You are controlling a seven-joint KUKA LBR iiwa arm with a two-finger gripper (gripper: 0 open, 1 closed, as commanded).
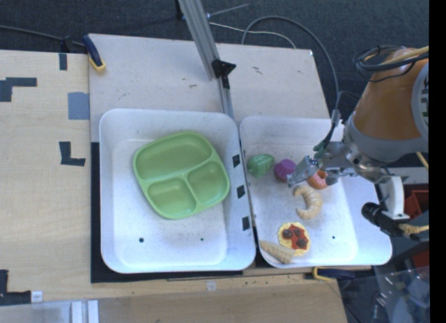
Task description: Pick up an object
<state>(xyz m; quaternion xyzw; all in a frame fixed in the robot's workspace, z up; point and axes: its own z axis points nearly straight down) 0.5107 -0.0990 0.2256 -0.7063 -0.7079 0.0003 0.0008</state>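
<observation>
The right bin [348, 241] holds several toy foods: a green piece [260, 164], a purple piece [283, 170], an orange-red piece [318, 180], a tan croissant [309, 203], a small pizza [294, 237] and a tan wedge [276, 251]. My gripper [309, 172] hangs low over the bin between the purple and the orange-red piece, right against the orange-red one. The arm's wrist [387, 116] covers the bin's right side.
The left bin [115, 175] holds a green divided plate [182, 173]. A metal pole [198, 22] slants down to the bins' shared wall. Cables loop behind the right bin. A yellow-tipped tool [94, 53] lies at the bench's back left.
</observation>
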